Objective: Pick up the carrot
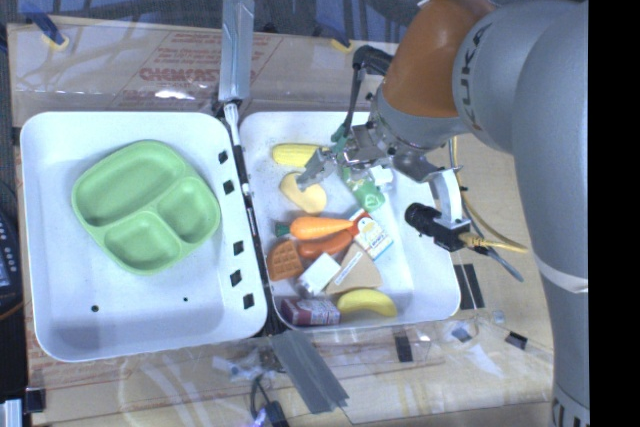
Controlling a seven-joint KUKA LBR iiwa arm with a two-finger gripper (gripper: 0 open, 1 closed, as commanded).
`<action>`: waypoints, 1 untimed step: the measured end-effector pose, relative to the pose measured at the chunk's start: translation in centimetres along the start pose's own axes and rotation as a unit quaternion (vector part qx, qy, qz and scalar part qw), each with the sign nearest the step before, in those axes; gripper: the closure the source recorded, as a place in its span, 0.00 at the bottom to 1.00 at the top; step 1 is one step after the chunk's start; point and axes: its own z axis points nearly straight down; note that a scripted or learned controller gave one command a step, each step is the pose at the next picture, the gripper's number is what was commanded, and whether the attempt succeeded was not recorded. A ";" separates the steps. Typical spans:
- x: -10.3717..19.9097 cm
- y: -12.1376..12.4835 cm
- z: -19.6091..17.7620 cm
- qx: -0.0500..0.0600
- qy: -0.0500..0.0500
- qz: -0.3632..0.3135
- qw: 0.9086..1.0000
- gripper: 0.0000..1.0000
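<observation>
Claw [335, 160] hangs low over right bin [420, 290], above the yellow pieces; finger state cannot be told. Carrot [322, 228] lies just below it among the clutter, orange, touching a small carton [372, 237]. Judgement: nothing lifted yet; descent, grasp and lift all remain.

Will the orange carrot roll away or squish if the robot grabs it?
The carrot looks like smooth, shiny plastic, so it is probably stiff and light, and may slip. Its rounded, tapered body could roll, but the waffle and small boxes crowd against it, so it likely won't go far. The tool hangs above it.
</observation>
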 end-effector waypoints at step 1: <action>2.2 -4.3 2.3 0.003 0.001 0.096 0.995 0.00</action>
